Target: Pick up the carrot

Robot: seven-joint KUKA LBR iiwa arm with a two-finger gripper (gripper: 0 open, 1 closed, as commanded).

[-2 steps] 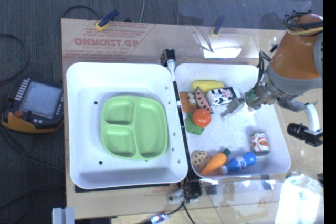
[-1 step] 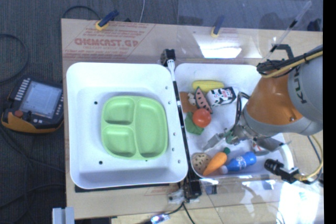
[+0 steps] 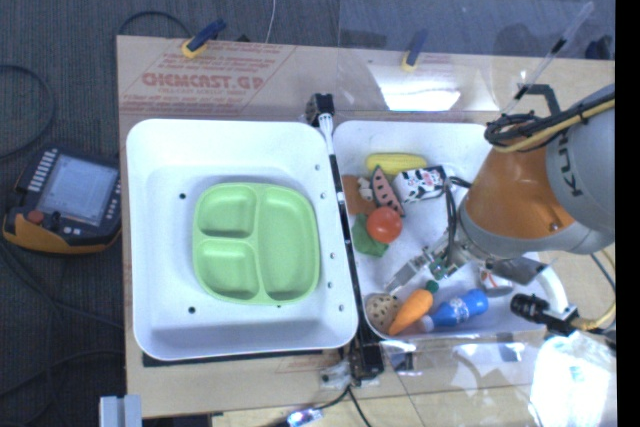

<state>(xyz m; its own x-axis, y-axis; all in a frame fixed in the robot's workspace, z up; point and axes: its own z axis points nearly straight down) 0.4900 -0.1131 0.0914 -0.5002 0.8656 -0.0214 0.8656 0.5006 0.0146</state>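
The carrot (image 3: 410,310) is orange with a green tip. It lies at a slant near the front edge of the right bin (image 3: 470,130), between a tan round piece (image 3: 377,311) and a blue bottle (image 3: 462,307). My gripper (image 3: 428,268) hangs just above and behind the carrot's green end, on the grey arm with its orange band (image 3: 510,200) that comes in from the right. Its silver fingers (image 3: 403,274) stand open with nothing between them. The carrot rests on the bin floor, apart from the fingertips.
The right bin also holds a banana (image 3: 395,162), a watermelon slice (image 3: 388,190), a cow-patterned carton (image 3: 422,182), a red tomato (image 3: 383,225) and a green leafy piece (image 3: 365,241). A green divided plate (image 3: 255,240) sits in the left bin (image 3: 160,165).
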